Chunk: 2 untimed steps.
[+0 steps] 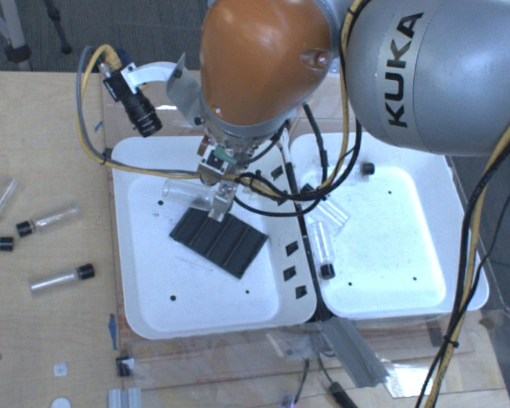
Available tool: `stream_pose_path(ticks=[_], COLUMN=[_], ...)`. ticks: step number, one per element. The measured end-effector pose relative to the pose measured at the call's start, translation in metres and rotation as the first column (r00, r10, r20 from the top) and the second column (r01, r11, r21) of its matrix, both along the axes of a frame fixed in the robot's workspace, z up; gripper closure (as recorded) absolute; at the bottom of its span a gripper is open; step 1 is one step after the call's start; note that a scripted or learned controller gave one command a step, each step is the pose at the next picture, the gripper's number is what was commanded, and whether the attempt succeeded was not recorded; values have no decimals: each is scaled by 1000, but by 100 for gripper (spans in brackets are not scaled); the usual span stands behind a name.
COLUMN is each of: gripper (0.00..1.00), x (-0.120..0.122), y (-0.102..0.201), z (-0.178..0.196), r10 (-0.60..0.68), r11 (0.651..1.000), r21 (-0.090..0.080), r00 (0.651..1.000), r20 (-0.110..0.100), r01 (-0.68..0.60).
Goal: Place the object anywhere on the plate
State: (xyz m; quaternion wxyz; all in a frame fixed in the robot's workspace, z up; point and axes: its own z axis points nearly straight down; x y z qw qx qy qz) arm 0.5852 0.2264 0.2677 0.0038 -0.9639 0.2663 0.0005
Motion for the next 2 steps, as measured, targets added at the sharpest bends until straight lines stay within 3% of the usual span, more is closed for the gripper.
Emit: stream_pose_path(ticks=[1, 2], gripper=[100, 100], x=[59, 81], y=[-1, -1], z=[42, 8], r10=[329, 328], r11=[944, 945], r21=[0, -1], r00=[944, 945], r20=[3, -2], r01=[-329, -328])
